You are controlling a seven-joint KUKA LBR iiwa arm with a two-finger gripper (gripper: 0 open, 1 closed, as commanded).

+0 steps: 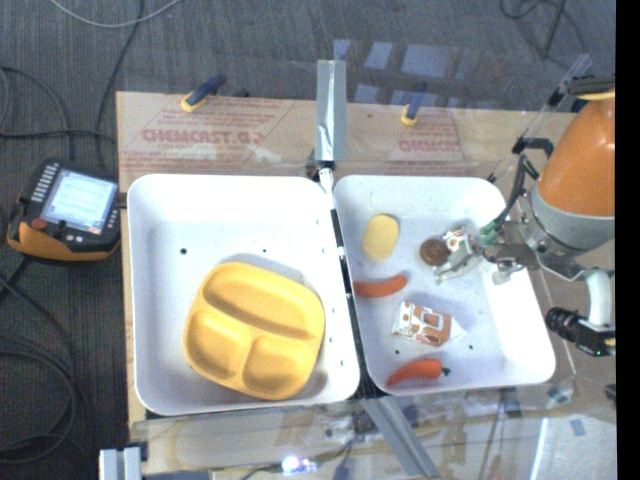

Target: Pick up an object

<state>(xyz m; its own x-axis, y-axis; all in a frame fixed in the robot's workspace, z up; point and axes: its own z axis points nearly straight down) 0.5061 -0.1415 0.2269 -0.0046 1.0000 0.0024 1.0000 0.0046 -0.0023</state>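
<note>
Left bin [160,268]: shallow white tray holding one yellow moulded plastic plate with three compartments [255,330], lying flat toward the near side.

Right bin [520,358]: shallow white tray holding five loose items.
- Pale yellow oval piece [380,236], upper left.
- Small brown round piece [433,252], just beside the claw.
- Orange-red sausage-shaped piece [380,287], near the dividing wall.
- White and brown printed packet [422,324], centre.
- Red-orange carrot-shaped piece with dark tip [414,372], near the front wall.

Gripper [457,256]: low over the right bin, next to the brown round piece; whether it is wide, narrow or holding anything cannot be told.

Handling note, as a judgement: the brown piece looks like the nearest candidate. A good attempt centres the claw over it, keeps clear of the packet, and descends straight before closing.
</note>
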